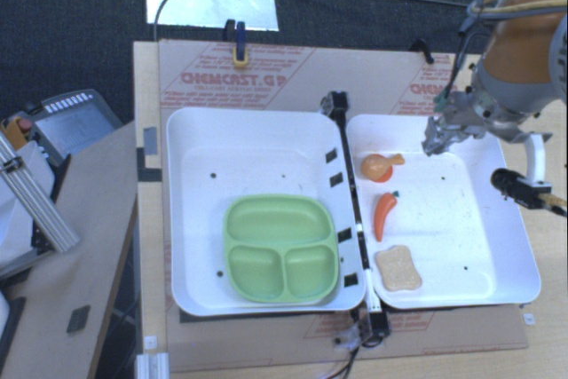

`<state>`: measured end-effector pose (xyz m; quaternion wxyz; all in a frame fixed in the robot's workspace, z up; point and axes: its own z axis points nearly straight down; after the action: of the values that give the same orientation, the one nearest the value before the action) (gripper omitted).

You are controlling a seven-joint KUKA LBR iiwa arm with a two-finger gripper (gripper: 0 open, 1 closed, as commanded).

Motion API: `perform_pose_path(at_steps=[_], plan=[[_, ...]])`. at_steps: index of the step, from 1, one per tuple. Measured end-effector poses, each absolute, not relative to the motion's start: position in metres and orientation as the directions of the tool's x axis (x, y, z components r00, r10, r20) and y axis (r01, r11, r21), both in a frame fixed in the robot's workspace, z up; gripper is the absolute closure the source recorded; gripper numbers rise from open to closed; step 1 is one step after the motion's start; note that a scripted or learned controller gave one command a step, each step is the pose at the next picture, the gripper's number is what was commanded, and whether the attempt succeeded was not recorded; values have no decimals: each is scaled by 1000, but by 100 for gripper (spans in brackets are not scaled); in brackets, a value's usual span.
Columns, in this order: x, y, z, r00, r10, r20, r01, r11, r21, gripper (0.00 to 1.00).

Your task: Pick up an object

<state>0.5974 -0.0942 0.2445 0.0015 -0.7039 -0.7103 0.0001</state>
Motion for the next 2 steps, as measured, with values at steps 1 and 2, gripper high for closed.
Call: perform_pose_path(at_steps=[1,2], plan=[[586,-47,230,-9,1000,2,1000,9,-4,100],[567,5,237,-10,1000,2,1000,10,-3,100]])
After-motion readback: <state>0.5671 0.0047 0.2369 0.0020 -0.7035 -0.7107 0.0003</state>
